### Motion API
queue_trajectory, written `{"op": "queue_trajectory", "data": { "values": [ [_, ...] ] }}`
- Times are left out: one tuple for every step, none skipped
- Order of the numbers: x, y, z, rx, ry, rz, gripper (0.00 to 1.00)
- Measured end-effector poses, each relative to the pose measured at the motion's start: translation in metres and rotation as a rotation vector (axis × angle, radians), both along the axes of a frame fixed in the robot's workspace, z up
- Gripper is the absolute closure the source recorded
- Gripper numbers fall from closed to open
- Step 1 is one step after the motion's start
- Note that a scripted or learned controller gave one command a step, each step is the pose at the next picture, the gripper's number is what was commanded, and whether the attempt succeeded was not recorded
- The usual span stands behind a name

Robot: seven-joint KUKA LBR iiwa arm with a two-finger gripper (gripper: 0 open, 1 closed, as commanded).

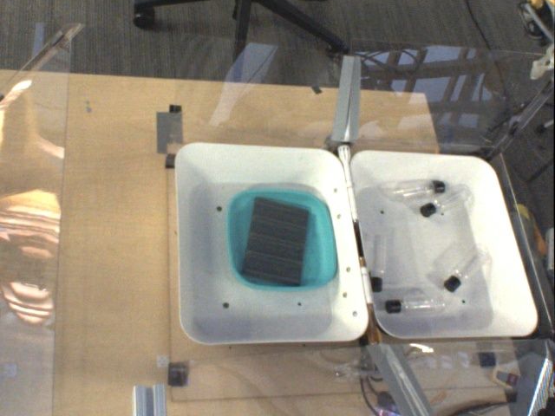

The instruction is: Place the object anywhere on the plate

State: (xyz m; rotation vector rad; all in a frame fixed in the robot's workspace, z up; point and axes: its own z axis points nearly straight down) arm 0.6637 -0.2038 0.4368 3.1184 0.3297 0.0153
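A dark ribbed block (277, 241), seemingly light and stiff, lies on the teal plate (323, 265); long edges offer grip.

Upper right edge: a small white and yellow part (539, 9) with dark trim, cut off by the frame. A thin black cable (475, 7) runs near it. Cannot tell if either belongs to the robot.

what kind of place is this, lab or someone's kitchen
Most likely a robotics lab: a wooden bench with two white bins, clear vials in the right one, and an office chair base on carpet.
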Motion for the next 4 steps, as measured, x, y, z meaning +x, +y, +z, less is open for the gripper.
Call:
{"op": "queue_trajectory", "data": {
  "values": [
    [-0.025, -0.001, 0.0, 0.002, 0.003, -0.001, 0.0],
    [-0.073, -0.001, -0.001, 0.003, 0.004, -0.005, 0.0],
    [-0.106, -0.002, -0.001, 0.003, 0.003, -0.001, 0.0],
    [-0.011, 0.0, -0.002, 0.002, 0.003, -0.001, 0.0]
  ]
}}
